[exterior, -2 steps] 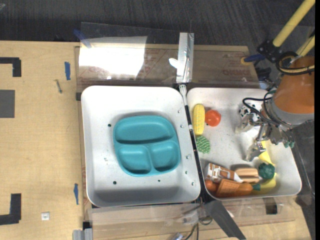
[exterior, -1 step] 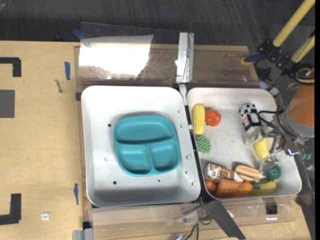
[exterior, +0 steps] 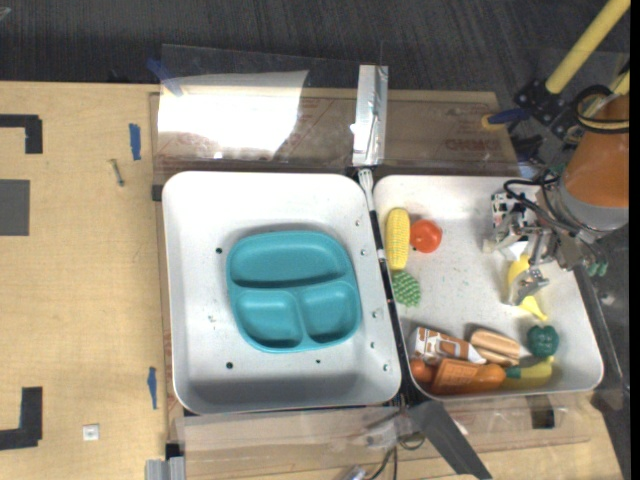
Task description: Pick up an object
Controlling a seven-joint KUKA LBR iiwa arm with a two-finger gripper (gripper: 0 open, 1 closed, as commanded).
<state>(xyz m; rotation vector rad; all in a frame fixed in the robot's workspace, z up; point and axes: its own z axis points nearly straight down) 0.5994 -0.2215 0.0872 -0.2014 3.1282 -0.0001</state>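
Note:
My gripper (exterior: 522,240) hangs over the upper right part of the right bin (exterior: 470,200), below the arm's orange band. A small yellow toy (exterior: 521,274) lies right under it, touching or nearly touching it; whether it is gripped cannot be made out. In the same bin a yellow corn cob (exterior: 397,238) lies against the left wall, with a red tomato (exterior: 426,236) beside it and a green leafy piece (exterior: 405,288) below it.
Along the right bin's front edge lie a small printed box (exterior: 440,344), a hot dog (exterior: 495,345), an orange carrot (exterior: 465,375), a dark green vegetable (exterior: 541,340) and a yellow piece (exterior: 537,371). The left bin (exterior: 190,268) holds a teal divided plate (exterior: 293,288).

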